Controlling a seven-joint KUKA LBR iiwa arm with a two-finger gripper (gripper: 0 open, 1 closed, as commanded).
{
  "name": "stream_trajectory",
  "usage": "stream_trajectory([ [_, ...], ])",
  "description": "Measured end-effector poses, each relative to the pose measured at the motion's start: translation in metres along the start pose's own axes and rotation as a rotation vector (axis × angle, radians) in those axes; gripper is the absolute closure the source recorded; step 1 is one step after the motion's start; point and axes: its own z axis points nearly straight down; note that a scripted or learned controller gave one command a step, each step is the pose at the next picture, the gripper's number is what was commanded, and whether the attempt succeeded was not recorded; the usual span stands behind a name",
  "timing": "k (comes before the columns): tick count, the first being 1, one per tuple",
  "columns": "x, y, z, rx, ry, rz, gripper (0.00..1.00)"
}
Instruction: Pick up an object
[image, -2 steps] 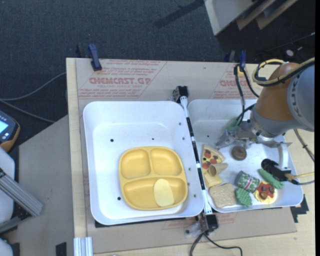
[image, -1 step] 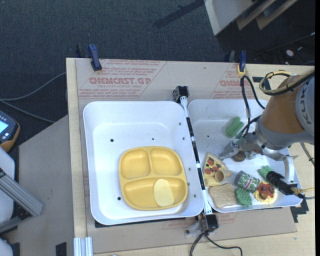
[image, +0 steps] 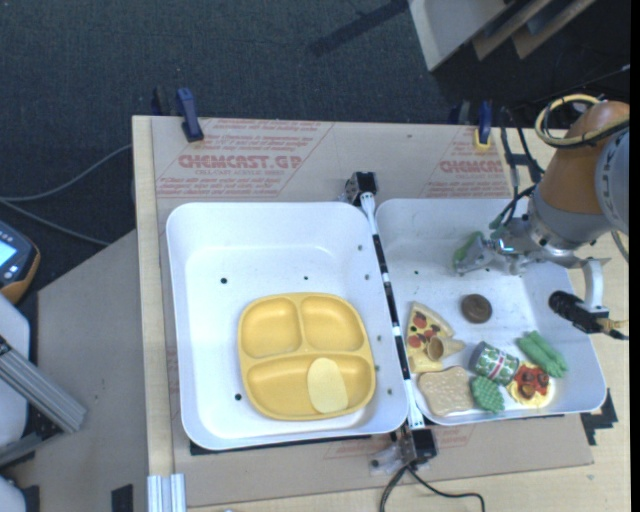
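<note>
- The gripper (image: 487, 256) is low over the far end of the right bin (image: 425, 235). From here I can't tell whether it is wide, narrow or holding anything.
- A small green piece (image: 466, 248) sits right at its tip, on the side away from the arm. I take that to be what it is after. Whether it is actually caught or only touching, I can't say.
- If it is only nudged, I'd expect the piece to skid ahead of the tool towards the wall between the bins and the lift to come up empty.
- It looks thin and uneven, so a hold on one edge could let it twist loose partway up.
- The brown disc (image: 476, 308) lies near the tool, on the camera side and apart from it. A sideways drift on the way up might clip it.
- The pizza slice (image: 428, 330), the can (image: 492, 361) and the bread (image: 447, 391) crowd together further towards the camera, well clear of the tool, so they seem safe.
- The yellow plate (image: 300, 345) in the left bin (image: 250, 250) is well beyond the tip and out of harm's way.
</note>
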Motion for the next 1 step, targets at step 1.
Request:
stream_trajectory([
  [1, 0.0372, -0.0679, 0.0007, 0.015, 0.009, 0.001, 0.0],
])
